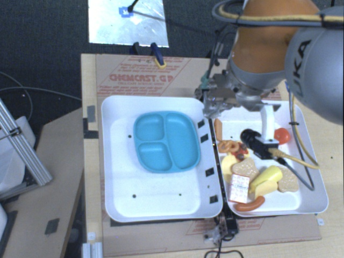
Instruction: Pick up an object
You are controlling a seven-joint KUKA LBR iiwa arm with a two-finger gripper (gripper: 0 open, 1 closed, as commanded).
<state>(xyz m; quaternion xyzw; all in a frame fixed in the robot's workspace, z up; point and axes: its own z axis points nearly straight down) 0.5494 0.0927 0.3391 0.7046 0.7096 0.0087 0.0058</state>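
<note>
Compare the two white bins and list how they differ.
The left bin holds one thing, a blue divided plate; the right bin holds a heap of toy food, including a sausage and a tomato. The arm hangs over the right bin, not over the left bin. Both are shallow, white and set side by side.

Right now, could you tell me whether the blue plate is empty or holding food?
Empty: the blue plate in the left bin shows three bare compartments.
</note>
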